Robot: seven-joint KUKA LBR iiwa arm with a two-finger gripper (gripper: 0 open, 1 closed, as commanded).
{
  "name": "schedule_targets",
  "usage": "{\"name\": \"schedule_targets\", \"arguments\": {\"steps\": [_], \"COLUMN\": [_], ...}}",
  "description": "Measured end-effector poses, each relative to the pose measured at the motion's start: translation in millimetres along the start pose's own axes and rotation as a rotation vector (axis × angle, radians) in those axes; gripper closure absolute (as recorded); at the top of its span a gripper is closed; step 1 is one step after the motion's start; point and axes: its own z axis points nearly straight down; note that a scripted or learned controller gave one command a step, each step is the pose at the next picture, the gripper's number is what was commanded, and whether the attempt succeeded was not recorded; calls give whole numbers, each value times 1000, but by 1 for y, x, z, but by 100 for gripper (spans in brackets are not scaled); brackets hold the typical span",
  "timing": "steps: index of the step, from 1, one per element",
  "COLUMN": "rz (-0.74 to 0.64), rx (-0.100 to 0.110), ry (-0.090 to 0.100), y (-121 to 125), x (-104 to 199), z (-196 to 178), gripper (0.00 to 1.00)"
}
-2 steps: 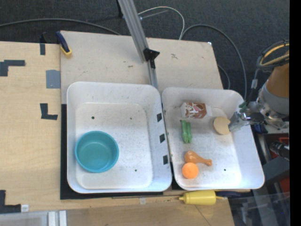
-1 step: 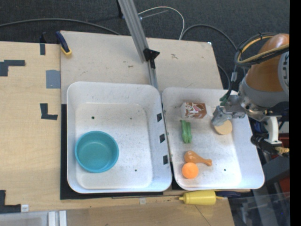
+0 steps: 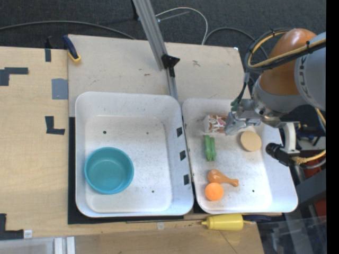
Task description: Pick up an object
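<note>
Right bin [image 3: 275,197], near to far: orange ball [image 3: 214,191], drumstick [image 3: 223,179] long axis left-right, green piece [image 3: 210,147] long axis near-far. Arm reaches in from right, gripper [image 3: 237,121] low beside packet [image 3: 216,123]; finger state unclear.

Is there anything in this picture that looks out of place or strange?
Yes, one thing. The yellow bottle lies on its side outside the bins, on the bench just past the near rim of the right bin. The other items sit inside the bins, and nothing looks spilled or damaged.
</note>
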Motion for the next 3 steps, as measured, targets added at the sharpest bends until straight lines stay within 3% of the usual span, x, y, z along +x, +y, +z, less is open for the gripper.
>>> {"name": "schedule_targets", "arguments": {"steps": [2, 3], "rz": [0, 0], "rx": [0, -1], "ry": [0, 0], "y": [24, 50], "x": [106, 153], "z": [-20, -25], "gripper": [100, 100]}}
